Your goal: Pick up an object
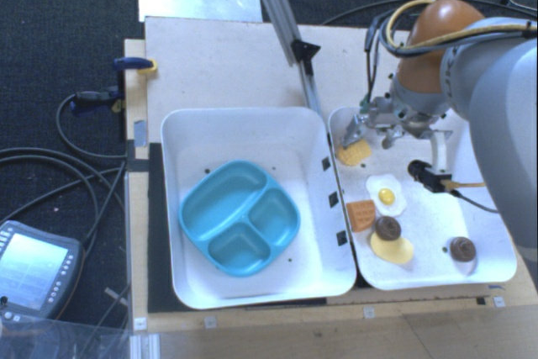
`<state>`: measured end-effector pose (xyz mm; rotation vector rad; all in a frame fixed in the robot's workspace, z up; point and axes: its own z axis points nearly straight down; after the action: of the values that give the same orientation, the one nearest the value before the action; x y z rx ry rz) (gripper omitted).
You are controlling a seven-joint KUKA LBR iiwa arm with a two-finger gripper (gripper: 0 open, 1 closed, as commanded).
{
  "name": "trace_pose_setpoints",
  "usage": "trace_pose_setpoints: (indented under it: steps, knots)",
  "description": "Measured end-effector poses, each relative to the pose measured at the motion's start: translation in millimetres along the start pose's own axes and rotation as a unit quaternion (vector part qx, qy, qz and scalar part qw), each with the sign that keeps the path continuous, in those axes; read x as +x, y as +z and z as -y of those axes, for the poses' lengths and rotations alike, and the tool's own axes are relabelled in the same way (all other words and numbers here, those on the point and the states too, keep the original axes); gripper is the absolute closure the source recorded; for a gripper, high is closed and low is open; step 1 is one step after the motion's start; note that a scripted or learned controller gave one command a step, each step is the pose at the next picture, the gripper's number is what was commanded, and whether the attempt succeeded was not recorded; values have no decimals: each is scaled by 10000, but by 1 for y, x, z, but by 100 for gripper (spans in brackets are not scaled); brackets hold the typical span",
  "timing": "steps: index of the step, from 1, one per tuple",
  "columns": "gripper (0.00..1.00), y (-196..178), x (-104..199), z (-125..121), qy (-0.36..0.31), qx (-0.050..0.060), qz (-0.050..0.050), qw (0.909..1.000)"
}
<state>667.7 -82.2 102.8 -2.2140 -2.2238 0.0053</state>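
Gripper (353,139) low over waffle (354,153) by right bin's (504,261) left wall; grip state possibly spread, unclear.

Two bins sit side by side on the tabletop (218,63). The left bin (193,130) holds a divided plate (239,217). In the right bin (496,256), a cracker (354,153) lies at the far left corner under the pincer (363,128). Nearer, a toy fried egg (386,196) lies mid-bin, with a toast square (361,214) to its left. A small round piece (387,228) rests on a flat disc (392,248) at the front, another round piece (461,248) to the right.
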Motion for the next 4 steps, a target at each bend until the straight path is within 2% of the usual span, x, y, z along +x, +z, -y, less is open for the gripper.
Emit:
trace_pose_setpoints:
  steps: [1,3,4]
  knots:
    - [100,-16,0,-3,-7,-45,2,10000]
    - [100,-108,-8,-13,-10,-63,6,10000]
    - [100,-169,-8,-23,-18,-74,6,10000]
